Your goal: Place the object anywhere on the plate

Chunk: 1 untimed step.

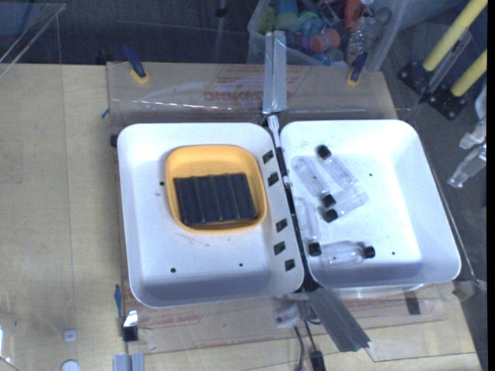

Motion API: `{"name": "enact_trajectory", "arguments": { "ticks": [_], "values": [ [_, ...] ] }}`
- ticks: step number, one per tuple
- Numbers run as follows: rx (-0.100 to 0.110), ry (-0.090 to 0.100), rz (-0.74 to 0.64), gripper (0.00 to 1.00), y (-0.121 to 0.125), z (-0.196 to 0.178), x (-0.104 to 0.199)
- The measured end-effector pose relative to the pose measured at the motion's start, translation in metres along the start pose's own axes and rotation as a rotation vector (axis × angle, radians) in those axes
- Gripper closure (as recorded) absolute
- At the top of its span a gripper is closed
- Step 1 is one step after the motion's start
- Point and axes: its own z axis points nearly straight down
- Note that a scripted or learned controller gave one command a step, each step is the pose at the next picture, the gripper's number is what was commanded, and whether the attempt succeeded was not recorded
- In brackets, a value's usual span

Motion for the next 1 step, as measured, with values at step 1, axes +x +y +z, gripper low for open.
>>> {"name": "enact_trajectory", "arguments": {
  "ticks": [1],
  "values": [
    [-0.001, 0.0, 0.024, 0.0, -0.0071, 0.0062, 0.0104]
  ]
}}
